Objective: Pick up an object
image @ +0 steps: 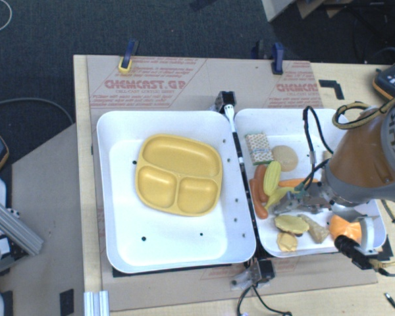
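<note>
The right bin [296, 118] holds several toy food pieces. A speckled cracker block [259, 147] and a round beige piece [284, 157] lie at its back. A yellow-green banana [272, 176] leans on an orange sausage [258, 193] by the left wall. Tan lumps [291, 224] and a small yellow chunk [288, 241] sit near the front, with an orange piece [342, 227] to the right. My gripper [295, 201] is low in this bin, just right of the banana's lower end and above the tan lumps. The wrist hides what lies under it.
The left bin [118, 196] carries a yellow divided plate [179, 174]. A black rail [240, 176] separates the two bins. The grey arm body [365, 160] covers the right bin's right side. Cables [313, 127] loop over the back of that bin.
</note>
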`<state>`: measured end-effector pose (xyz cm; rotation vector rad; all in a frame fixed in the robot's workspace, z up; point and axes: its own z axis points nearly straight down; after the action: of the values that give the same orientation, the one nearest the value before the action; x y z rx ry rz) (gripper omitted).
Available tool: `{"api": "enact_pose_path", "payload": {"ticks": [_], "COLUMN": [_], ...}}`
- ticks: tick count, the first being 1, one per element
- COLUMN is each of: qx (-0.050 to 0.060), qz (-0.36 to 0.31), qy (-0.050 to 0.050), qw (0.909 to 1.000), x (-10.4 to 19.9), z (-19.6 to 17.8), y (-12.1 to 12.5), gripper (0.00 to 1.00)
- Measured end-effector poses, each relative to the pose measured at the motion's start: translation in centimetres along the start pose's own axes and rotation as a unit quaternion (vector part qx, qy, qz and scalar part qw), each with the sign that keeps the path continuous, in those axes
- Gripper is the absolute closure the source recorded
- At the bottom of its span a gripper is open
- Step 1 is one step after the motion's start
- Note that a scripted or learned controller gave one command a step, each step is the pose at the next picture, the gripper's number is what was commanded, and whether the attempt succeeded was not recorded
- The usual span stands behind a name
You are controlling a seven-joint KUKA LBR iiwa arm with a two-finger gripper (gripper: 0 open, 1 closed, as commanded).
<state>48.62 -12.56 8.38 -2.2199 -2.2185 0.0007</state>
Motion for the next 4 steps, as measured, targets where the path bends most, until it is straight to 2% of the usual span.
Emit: {"api": "enact_pose_path", "payload": {"ticks": [1,3,4], "qx": [-0.002,-0.005,-0.003], "qz": [0.001,-0.001,-0.001], "qy": [-0.001,-0.002,-0.002], "qw": [1.0000,1.0000,1.0000], "x": [0.0,0.8,0.9], "z": [-1.1,-13.6,-14.1], "y": [0.0,0.1,0.1], "gripper": [1.00,1.00,1.00]}}
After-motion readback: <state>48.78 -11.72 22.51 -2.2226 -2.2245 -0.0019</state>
